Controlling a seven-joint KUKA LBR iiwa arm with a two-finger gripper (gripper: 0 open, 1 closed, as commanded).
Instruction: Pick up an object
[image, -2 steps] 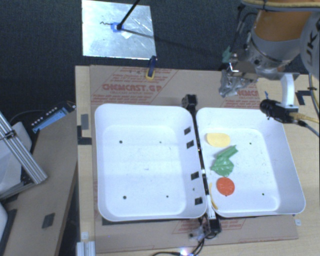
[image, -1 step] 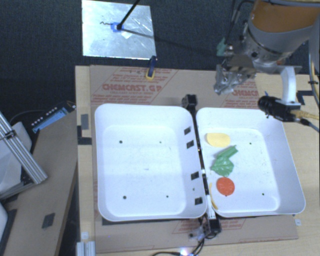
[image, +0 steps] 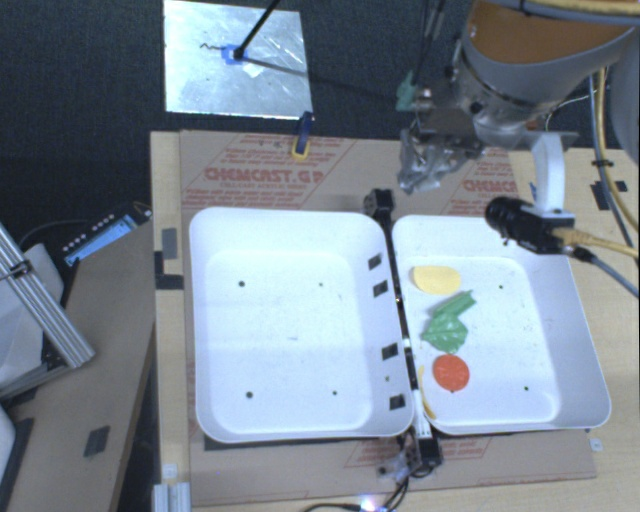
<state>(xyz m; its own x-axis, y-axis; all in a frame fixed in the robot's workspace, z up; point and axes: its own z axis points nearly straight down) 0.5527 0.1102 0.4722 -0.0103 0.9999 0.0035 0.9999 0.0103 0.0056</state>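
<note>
Nearest the camera, a red disc (image: 451, 373) lies in the right bin (image: 560, 330), touching a green piece (image: 446, 322) with a yellow oval (image: 437, 279) beyond. Above the bin's far edge hangs the tool (image: 428, 170); its state I cannot tell. Crowded pieces could spoil a grasp.

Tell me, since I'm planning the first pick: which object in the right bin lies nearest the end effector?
The yellow piece, at the top of the row; the green piece and red piece lie farther from the end effector.
</note>
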